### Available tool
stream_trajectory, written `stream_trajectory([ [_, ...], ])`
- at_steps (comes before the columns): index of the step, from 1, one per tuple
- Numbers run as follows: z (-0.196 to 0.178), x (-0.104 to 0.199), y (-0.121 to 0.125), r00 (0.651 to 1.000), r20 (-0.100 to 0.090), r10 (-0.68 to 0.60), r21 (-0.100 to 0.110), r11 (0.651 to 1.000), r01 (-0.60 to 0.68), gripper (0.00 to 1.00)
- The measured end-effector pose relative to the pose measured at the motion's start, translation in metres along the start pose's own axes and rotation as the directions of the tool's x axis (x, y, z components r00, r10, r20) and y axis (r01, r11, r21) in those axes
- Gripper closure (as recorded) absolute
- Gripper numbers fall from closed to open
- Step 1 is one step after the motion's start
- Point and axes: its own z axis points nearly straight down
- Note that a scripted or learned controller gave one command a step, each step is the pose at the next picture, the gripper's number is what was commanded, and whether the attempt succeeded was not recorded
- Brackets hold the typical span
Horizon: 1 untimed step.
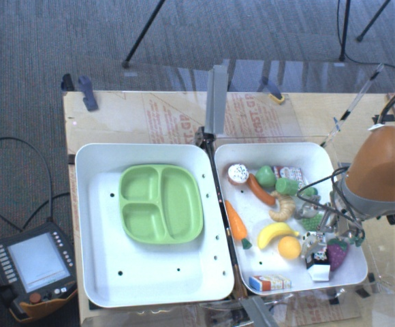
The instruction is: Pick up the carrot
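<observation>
**Bench** (136,114): holds 2 white bins side by side.

**Left bin** (92,251): 1 green plate (162,203) with 3 compartments, lying flat slightly left of the bin's centre.

**Right bin** (320,152): a mix of toy foods.
- 1 carrot (235,222): orange, lying just beside the bin's left wall, about halfway along it. Its green end points toward the near side. It is near the banana and apart from the gripper.
- 1 banana (275,234): yellow, to the right of the carrot.
- 1 orange (289,248): touching or just beside the banana's right end.
- 1 sausage (261,190): reddish, lying at a slant above the carrot.
- 1 bunch of purple grapes (336,254): near the right wall.
- 1 small carton (269,283): against the near wall.

**Arm** (378,172): reaches in from the right over the right bin.

**Gripper** (328,231): low over the right half of that bin, between the orange and the grapes. Whether it is open or closed, or has hold of anything, cannot be told.
</observation>
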Motion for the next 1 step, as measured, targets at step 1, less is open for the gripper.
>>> stream_trajectory([
  [1,-0.0173,0.0036,0.1247,0.998,0.001,-0.067,0.002,0.998,0.067,0.0],
])
